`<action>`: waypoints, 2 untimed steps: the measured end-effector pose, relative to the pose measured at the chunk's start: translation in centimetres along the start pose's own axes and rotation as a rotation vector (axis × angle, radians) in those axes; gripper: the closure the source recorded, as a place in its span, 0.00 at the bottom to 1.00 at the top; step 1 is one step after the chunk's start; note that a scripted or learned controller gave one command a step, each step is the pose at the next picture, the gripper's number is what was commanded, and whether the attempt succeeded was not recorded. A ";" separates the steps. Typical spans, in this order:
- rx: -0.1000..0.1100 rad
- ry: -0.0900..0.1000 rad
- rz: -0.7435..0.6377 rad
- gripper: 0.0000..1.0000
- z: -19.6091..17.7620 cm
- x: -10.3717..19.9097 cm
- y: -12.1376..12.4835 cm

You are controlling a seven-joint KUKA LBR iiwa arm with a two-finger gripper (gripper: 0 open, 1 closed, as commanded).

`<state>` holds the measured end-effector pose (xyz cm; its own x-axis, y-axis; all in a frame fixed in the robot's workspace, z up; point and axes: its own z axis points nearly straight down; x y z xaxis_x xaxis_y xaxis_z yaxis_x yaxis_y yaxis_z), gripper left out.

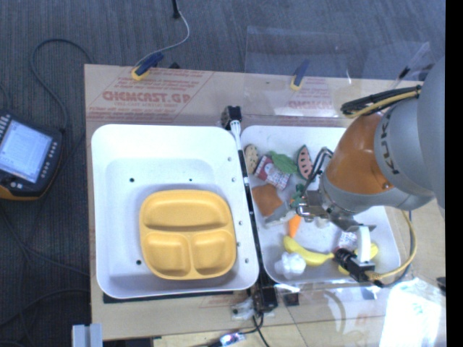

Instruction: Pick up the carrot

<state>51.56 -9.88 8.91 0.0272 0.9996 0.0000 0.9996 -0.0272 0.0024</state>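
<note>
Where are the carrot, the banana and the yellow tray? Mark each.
carrot (294, 226), camera view, on its orange body.
banana (309, 254), camera view, mid-length on its curve.
yellow tray (188, 233), camera view, on the ridge between its compartments.

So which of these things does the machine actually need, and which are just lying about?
Needed:
- small orange carrot
- two-finger gripper on the grey arm

Lying about:
- yellow banana
- watermelon slice
- yellow divided plastic tray
- white crumpled lump
</note>
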 end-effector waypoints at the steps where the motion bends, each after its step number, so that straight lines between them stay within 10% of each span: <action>1: -0.007 -0.003 0.002 1.00 -1.1 -0.1 0.2; 2: 0.004 -0.002 0.286 1.00 -9.5 6.3 2.3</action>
